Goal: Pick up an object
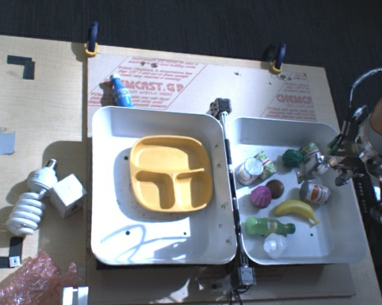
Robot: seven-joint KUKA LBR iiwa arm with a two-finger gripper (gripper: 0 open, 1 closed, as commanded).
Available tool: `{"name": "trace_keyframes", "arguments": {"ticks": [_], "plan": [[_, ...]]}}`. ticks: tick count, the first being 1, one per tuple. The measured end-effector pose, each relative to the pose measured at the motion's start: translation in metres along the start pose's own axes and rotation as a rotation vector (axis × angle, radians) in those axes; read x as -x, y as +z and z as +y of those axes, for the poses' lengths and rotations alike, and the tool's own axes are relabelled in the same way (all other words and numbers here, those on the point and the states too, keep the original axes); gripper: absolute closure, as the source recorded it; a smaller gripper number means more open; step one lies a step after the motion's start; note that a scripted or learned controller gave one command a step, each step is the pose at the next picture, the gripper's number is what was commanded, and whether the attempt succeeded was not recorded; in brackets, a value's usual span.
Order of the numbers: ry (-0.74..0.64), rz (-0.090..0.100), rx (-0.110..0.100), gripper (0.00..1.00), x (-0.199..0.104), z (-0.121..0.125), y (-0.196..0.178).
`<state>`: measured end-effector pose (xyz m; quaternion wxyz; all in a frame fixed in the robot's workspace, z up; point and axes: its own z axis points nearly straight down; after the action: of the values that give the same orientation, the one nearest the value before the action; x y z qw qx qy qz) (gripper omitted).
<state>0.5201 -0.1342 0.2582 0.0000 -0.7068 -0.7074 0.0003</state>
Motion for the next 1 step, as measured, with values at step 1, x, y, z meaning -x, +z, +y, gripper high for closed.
{"name": "trace_keyframes", "arguments": {"ticks": [1], "plan": [[0.002, 0.0, 0.0, 0.0, 0.0325, 0.0423, 0.0834]]}}
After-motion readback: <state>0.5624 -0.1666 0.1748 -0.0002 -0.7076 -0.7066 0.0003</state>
